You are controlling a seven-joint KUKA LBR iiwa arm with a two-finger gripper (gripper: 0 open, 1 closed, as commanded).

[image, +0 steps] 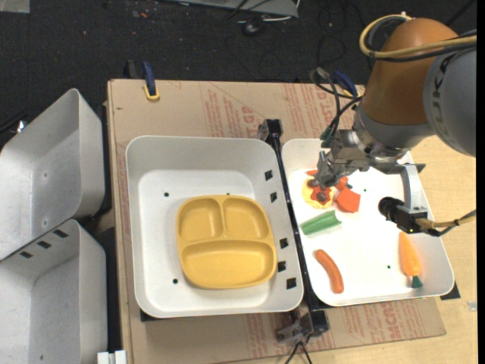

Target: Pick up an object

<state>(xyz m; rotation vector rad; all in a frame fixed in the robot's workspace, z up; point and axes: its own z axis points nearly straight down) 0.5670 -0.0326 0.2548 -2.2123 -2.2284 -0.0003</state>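
Toward the upper right of the frame, the hand (pixel 327 188) is lowered into the right bin (pixel 379 283), right over a yellow and red toy (pixel 317 196); I cannot tell whether anything is gripped. Just beside lie an orange-red block (pixel 348 201) and a green pepper (pixel 319 222). Lower down sit a sausage (pixel 330 270) and carrot (pixel 410 258). The left bin (pixel 151 203) holds a yellow divided tray (pixel 226 241).

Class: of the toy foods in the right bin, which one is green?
The green pepper, lying mid-bin; the sausage is red-orange and the carrot orange.
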